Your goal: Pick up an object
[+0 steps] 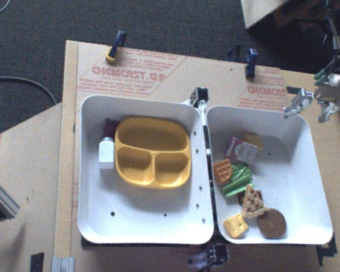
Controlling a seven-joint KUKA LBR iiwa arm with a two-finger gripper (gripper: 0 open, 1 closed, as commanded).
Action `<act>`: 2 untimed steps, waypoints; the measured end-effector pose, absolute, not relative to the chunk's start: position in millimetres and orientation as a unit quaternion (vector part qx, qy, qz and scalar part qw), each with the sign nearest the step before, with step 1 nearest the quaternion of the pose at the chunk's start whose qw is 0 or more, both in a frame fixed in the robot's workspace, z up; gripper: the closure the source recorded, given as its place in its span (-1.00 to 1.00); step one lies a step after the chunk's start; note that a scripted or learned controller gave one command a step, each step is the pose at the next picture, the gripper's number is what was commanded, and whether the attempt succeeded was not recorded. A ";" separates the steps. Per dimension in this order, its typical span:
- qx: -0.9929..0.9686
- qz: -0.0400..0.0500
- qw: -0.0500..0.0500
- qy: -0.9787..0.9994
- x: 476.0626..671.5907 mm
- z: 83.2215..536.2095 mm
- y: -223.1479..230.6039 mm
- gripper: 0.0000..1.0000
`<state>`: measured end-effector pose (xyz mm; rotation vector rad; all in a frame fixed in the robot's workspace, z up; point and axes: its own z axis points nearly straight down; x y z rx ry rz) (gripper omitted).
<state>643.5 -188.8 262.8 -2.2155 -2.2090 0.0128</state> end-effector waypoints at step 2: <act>-0.707 0.002 0.003 -0.707 640.5 216.9 -197.1 -1.00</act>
